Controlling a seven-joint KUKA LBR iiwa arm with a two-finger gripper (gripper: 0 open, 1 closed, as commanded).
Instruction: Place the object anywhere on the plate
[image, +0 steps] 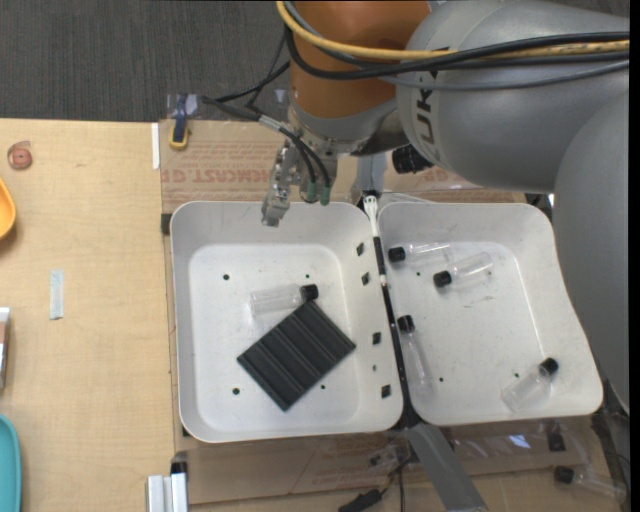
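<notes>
- Black ribbed plate (297, 354) lies flat in the left bin (192, 300), turned diamond-wise, toward the near half of the floor. Bare floor on its left and near sides.
- Clear tube with a black cap (283, 298) lies just beside the plate's far corner, cap end to the right. I take this as the nearest candidate object; not on the plate yet.
- Gripper (278, 200) hangs over the far rim of the left bin, well apart from tube and plate. Nothing visible between the fingers; how far they are parted I cannot tell from this slant.
- Risk: tube is clear, round and smooth, so it could roll or slip out of a pinch. A descent slightly near of it could nudge the plate's corner and shift the target.
- Risk: ribs on the plate may let a released tube roll along the grooves and off an edge.
- Centre wall between the bins (381, 290) limits approach from the right.
- Right bin (560, 290) holds several more capped tubes, scattered, well apart from each other.
</notes>
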